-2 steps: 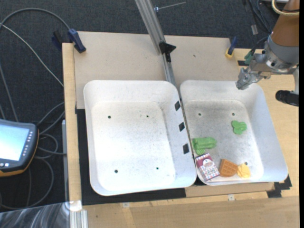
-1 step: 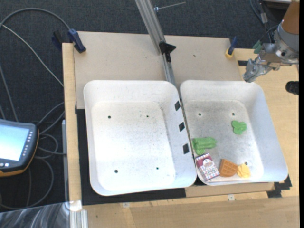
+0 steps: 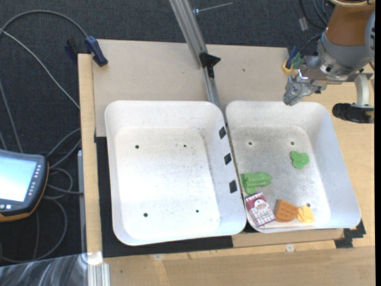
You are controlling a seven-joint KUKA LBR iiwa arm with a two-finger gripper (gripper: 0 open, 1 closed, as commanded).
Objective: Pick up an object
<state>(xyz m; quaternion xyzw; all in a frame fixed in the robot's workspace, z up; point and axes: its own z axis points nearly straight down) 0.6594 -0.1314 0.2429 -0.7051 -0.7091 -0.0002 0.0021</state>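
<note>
Objects lie bunched at the near end of the right bin (image 3: 333, 130): a small maroon and white packet (image 3: 259, 210) against the near left corner, an orange waffle-like piece (image 3: 286, 210) just beside it, and a yellow piece (image 3: 306, 214) touching that one on its right. A little farther in sits a green leafy toy (image 3: 256, 180) close to the wall between the bins, and farther still, toward the middle of the bin, a smaller green lump (image 3: 299, 159) lies on its own. The left bin (image 3: 119, 124) next to it has nothing to pick.

Judging by this, the task has hardly begun. Every item rests on the bin floor, none is lifted, and nothing is seen in the gripper (image 3: 293, 94), which hangs over the far rim of the right bin, under the arm (image 3: 348, 22) with its orange band. Whether its fingers are spread or pressed together cannot be told from this slant; they read as one dark cluster.

The nearest candidate is the smaller green lump, near the gripper but clearly apart from it, toward the camera. The cluster in the near corner lies well apart from the gripper. What is left is probably the whole job: move over one item, descend, close, and lift.
</note>
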